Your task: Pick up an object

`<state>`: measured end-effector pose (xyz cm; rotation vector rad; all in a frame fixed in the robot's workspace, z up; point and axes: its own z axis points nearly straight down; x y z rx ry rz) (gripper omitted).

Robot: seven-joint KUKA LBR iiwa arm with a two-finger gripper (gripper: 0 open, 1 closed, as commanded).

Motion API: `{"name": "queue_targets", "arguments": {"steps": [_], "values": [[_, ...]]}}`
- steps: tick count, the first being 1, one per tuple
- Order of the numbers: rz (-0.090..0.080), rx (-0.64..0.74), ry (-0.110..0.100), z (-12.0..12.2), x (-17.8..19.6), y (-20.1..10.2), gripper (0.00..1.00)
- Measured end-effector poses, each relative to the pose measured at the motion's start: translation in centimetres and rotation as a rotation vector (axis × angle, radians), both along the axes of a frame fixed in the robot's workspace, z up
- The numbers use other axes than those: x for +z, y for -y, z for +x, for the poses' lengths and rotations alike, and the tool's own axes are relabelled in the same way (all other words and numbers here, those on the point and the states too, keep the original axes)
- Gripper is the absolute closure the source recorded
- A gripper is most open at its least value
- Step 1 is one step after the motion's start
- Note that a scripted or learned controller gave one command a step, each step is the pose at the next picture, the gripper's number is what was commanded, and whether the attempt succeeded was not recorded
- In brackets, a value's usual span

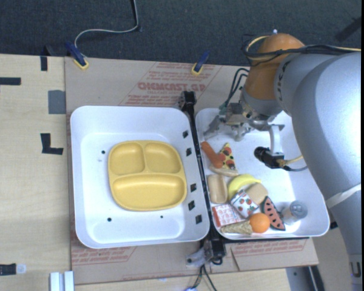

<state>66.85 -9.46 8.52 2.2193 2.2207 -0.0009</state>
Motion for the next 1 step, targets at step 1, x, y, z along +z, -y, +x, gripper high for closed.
{"name": "queue_targets", "arguments": {"steps": [1], "values": [[0.000, 0.000, 0.000, 0.00, 0.00, 0.01, 0.00]]}}
